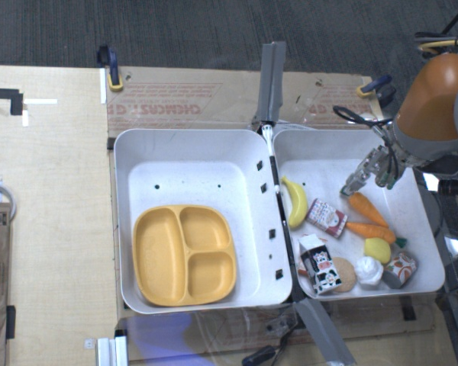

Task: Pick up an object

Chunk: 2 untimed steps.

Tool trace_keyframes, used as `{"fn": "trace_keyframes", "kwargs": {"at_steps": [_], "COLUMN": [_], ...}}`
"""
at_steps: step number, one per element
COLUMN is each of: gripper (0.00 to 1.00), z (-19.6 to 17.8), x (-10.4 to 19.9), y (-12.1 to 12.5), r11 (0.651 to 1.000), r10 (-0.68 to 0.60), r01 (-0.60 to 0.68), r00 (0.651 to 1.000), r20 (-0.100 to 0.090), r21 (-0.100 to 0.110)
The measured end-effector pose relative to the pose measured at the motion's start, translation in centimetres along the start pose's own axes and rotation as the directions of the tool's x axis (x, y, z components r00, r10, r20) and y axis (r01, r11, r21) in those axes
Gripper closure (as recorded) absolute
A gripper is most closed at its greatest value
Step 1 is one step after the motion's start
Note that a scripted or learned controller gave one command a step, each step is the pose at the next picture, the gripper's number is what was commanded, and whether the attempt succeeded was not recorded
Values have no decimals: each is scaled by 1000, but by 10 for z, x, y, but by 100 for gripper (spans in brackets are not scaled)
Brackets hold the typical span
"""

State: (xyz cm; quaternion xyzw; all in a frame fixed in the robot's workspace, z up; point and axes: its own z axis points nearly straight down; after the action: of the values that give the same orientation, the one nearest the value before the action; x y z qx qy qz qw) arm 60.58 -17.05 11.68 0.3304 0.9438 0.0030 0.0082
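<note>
While the left bin [130, 204] carries one thing, a yellow divided plate [185, 253] with three compartments lying flat toward its front, the right bin [431, 227] is crowded. At its left wall lies a banana [295, 202], curved, just beside the divider between the bins. Next to it, a small red and white packet [327, 217] lies tilted. In front of these, a black and white carton [318, 263] rests partly over a flat tan piece, maybe a cookie [343, 276]; what it really is cannot be told. Further right are two orange carrots [369, 210], one behind the other, the front one ending in a green tip. A yellow lemon [377, 248] touches that front carrot, and before it sits a small white object [369, 271] too blurred to name. A grey and orange can [400, 269] lies near the right front corner.

The gripper [354, 186] hangs over the back half of the right bin, its fingers pointing down and left, just above the thick end of the rear carrot. They look close together, with nothing between them. The arm [435, 101] is cut by the right edge.
</note>
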Motion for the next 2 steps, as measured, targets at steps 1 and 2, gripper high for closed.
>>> {"fn": "trace_keyframes", "kwargs": {"at_steps": [1, 2], "gripper": [0, 0], "z": [0, -44], "x": [0, -16], "y": [0, -17], "r11": [1000, 992], "r10": [0, 127], "r01": [0, -127], "r00": [1000, 992], "r20": [0, -8], "r21": [0, 11]}}
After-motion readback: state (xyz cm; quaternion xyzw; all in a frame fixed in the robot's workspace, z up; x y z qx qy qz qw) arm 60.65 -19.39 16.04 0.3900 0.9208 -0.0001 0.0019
